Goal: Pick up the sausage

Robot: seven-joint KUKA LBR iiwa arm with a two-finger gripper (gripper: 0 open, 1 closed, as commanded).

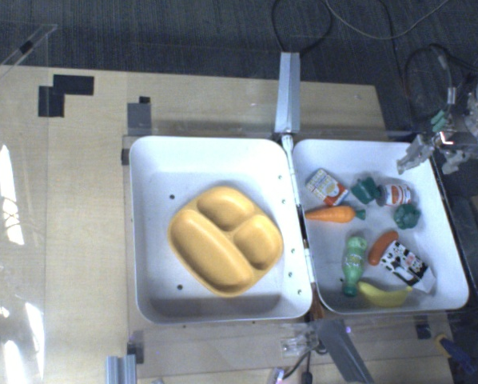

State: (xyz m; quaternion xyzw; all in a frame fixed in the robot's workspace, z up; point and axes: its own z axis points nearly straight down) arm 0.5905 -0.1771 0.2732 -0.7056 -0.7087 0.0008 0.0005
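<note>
The gripper point(419, 152) was seen poised over the right bin's point(455, 250) far corner, nothing between its fingers, whose spread could not be judged; the sausage point(382, 246) lay well apart, wedged between a green bottle point(353, 261) and a milk carton point(405, 264); a narrow, aligned descent was judged advisable.

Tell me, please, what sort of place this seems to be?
Likely a robotics lab bench: two white bins mounted on a wooden bench, toy food such as a carrot, and loose cables behind.
</note>
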